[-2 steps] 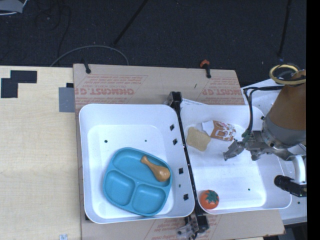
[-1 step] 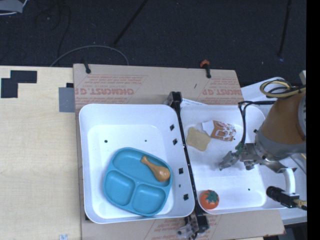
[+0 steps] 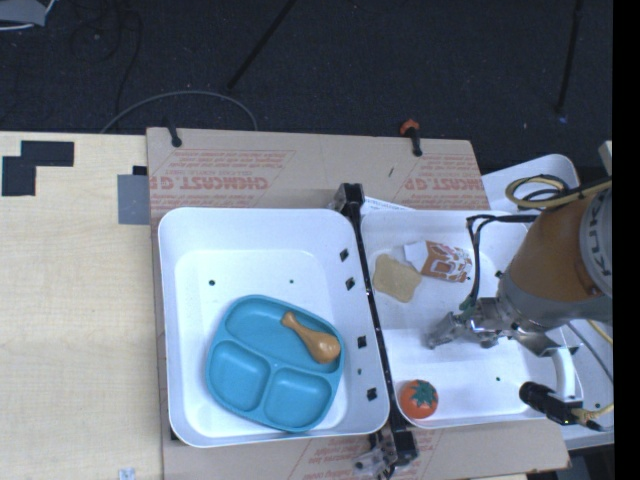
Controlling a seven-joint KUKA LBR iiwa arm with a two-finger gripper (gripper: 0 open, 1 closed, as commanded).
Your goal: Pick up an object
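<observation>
Pale wooden bench (image 3: 70,298), two shallow white bins (image 3: 255,233). Left: blue sectioned plastic plate (image 3: 260,383), tan toy drumstick (image 3: 312,337). Right: orange tomato-like ball (image 3: 418,398), beige sponge piece (image 3: 395,278). Two-finger gripper (image 3: 440,334) low, finger spread unreadable, nothing visibly held. Advice: centre over ball, descend straight.

Even overhead light, white bins (image 3: 255,230) bright without harsh glare, soft shadows inside their walls, upper part of the frame dim (dark floor (image 3: 330,48)), overall low resolution, slightly soft focus, grainy
</observation>
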